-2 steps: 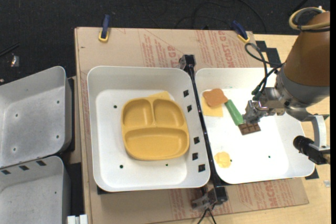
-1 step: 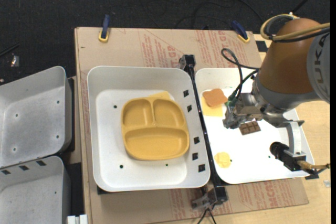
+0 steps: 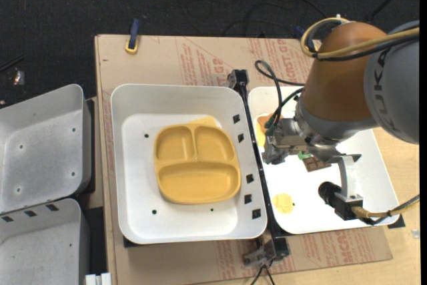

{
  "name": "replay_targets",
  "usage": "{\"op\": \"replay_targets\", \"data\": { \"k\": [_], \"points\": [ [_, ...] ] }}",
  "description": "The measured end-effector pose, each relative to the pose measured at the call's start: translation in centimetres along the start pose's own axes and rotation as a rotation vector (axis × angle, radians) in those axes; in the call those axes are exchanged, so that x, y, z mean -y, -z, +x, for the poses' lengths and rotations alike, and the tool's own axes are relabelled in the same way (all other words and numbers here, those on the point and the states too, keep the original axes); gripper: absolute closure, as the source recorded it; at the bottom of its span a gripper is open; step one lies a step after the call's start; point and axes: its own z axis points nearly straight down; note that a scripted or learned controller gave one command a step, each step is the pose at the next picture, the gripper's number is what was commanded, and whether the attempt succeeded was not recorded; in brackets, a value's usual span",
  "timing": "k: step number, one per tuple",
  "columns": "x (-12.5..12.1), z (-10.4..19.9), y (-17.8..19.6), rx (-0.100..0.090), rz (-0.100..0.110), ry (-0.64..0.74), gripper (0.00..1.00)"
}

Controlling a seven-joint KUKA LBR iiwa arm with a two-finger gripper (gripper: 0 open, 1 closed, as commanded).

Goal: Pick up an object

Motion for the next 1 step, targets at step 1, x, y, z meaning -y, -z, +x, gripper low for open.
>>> {"op": "replay_targets", "data": {
  "k": [1],
  "points": [
    [0.61, 5.95, -1.15, 0.001, 0.003, 0.000, 1.00]
  ]
}}
